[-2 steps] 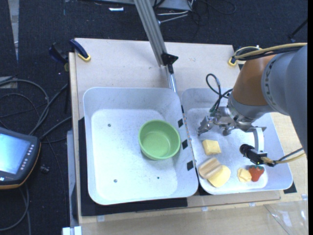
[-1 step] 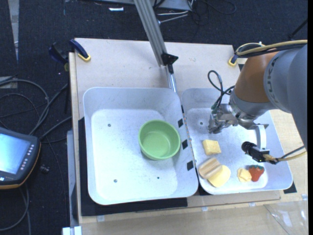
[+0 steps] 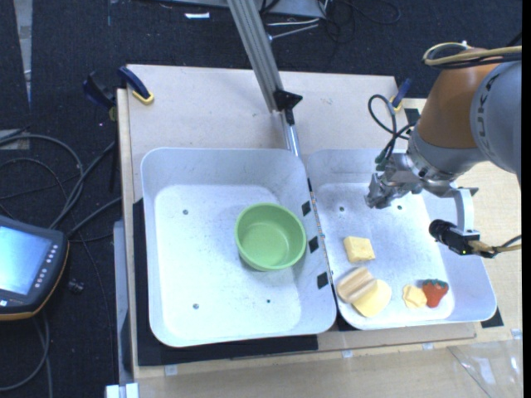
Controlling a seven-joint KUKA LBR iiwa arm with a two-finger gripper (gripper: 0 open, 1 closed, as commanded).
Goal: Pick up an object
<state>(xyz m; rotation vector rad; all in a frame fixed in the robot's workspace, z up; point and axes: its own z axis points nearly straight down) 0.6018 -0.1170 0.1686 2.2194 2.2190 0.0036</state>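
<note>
My gripper (image 3: 378, 197) hangs over the far part of the right bin (image 3: 465, 259), its tip pointing down near the bin floor. Nothing shows between its fingers. In the same bin a pale yellow block (image 3: 358, 249) lies a little nearer than the gripper. Closer to the front rim lie a tan and yellow piece (image 3: 363, 292), a small yellow chunk (image 3: 414, 296) and a red strawberry (image 3: 435, 292) touching that chunk. A green bowl (image 3: 270, 237) stands upright in the left bin (image 3: 182, 222).
A slanted metal pole (image 3: 259, 44) rises from the bench behind the bins, where they meet. A black fitting (image 3: 452, 237) hangs off the arm over the right bin's right side. Blue and yellow clamps (image 3: 133, 85) sit at the bench's back left corner.
</note>
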